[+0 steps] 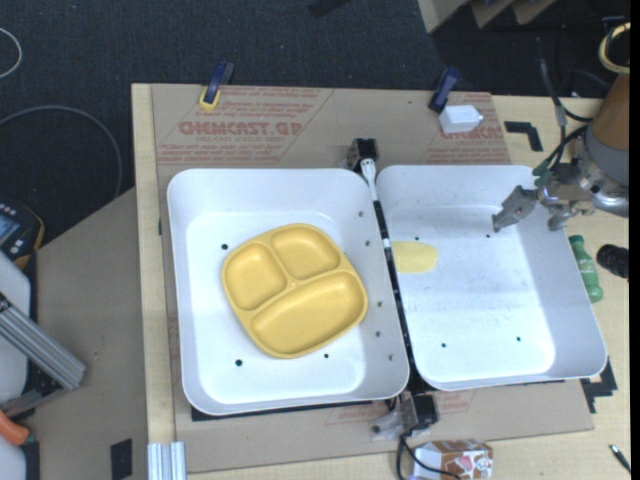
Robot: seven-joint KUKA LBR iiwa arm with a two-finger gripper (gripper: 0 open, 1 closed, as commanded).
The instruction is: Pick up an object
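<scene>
Yellow, flat and oval, a small object (pixel 414 257) lies in the right bin (pixel 500 358) against its left wall. A yellow three-compartment plate (pixel 293 289) sits in the left bin (pixel 200 218). Over the right bin's far corner hangs the gripper (pixel 527 210), fingers spread, holding nothing

2 white bins: left bin (pixel 190 298), right bin (pixel 560 338). 1 yellow divided plate (pixel 293 289), 3 compartments. 1 small pale yellow obj (pixel 413 257). 1 gripper (pixel 524 208). 2 blue clamps: (pixel 215 84), (pixel 443 89).
</scene>
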